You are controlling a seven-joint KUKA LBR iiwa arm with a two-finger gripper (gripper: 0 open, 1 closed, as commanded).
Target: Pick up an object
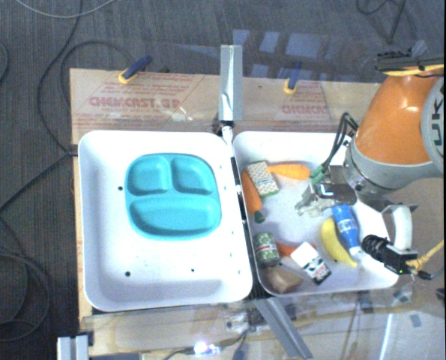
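My gripper (309,202) hangs over the middle of the right bin (282,142), its metal fingers spread apart with nothing between them. Just right of it lie a blue bottle (346,226) and a yellow banana (332,244). An orange carrot (288,172) lies at the back of the bin next to a checkered box (261,178). Another orange carrot (251,194) leans along the bin's left wall. Near the front sit a small green can (265,247), a white carton (310,260) and a brown lump (284,279).
The left bin (103,276) holds a blue divided tray (173,195). A metal post (227,88) stands behind the seam between the bins. The arm's orange and grey body (399,130) covers the right bin's far right side.
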